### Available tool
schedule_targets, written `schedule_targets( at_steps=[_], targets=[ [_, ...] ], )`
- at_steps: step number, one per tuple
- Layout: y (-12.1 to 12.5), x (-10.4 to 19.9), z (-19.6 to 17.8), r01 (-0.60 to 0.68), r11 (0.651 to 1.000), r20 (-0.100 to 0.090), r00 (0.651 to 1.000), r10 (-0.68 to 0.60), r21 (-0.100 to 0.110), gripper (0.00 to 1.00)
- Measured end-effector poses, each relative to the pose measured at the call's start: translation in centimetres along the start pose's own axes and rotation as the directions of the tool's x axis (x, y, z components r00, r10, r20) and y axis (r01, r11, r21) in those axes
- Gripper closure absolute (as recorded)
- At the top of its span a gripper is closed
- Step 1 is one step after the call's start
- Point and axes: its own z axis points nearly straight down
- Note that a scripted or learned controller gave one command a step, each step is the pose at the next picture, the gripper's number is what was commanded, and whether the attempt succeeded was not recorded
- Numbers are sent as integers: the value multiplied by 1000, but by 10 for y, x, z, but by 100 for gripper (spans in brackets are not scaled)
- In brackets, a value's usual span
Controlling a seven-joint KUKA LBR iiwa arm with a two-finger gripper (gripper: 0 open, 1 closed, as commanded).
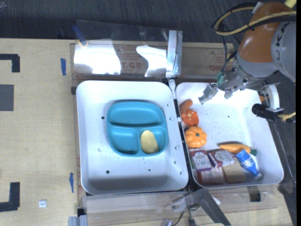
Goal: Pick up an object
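My gripper hangs over the back of the right bin, its two fingers spread and nothing between them. Just left of and below it, a red-orange pepper lies against the bin's left wall. A small orange pumpkin sits in front of the pepper. Along the front of that bin lie a carrot, a blue and white bottle and a brown and red packet. All of them lie apart from the fingers.
The left bin holds a blue divided tray with a yellow egg-shaped thing in its front right compartment. A clear plastic sheet and metal bracket stand behind the bins. Black cables trail by the arm at right.
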Motion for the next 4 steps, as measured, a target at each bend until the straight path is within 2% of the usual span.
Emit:
schedule_targets(
  at_steps=[1, 2, 3, 4],
  targets=[
    [-20, -4, 99, 147, 989, -1, 989, -147, -1, 0],
    [-20, -4, 88, 146, 989, 1, 989, -146, -4, 100],
    [-20, -4, 89, 146, 989, 0, 989, -146, -3, 0],
    [4, -15, 105, 181, 984, 1, 984, -181, -5, 0]
  ],
)
